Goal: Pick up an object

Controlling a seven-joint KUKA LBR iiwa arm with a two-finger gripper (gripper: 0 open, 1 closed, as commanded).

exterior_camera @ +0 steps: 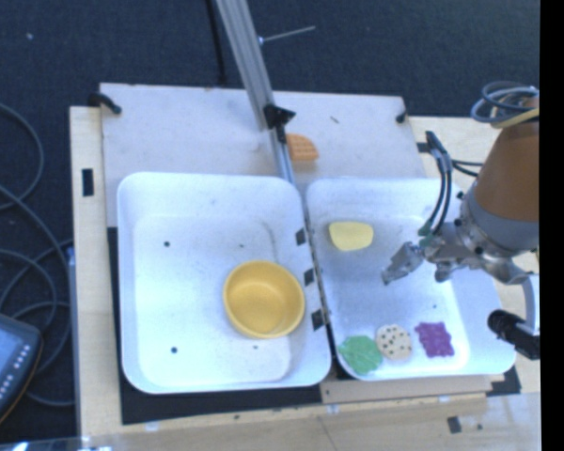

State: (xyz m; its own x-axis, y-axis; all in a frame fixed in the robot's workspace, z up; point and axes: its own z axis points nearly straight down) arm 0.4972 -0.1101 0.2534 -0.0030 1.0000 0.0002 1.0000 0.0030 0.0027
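The right bin (pixel 357 195) holds a pale yellow lump (pixel 351 236) near its back left. Along its front wall lie a green piece (pixel 361 353), a round speckled cookie (pixel 393 342) and a purple piece (pixel 436 339). A yellow bowl (pixel 263 298) stands upright in the left bin (pixel 169 214). My gripper (pixel 396 268) hangs over the middle of the right bin, to the right of and a little in front of the yellow lump and behind the cookie. I see nothing held in it.
An orange object (pixel 302 148) lies on the board behind the bins, beside a slanted metal rail (pixel 247 50). The arm's grey and orange body (pixel 508 195) covers the right bin's right side. Cables run near its wrist.
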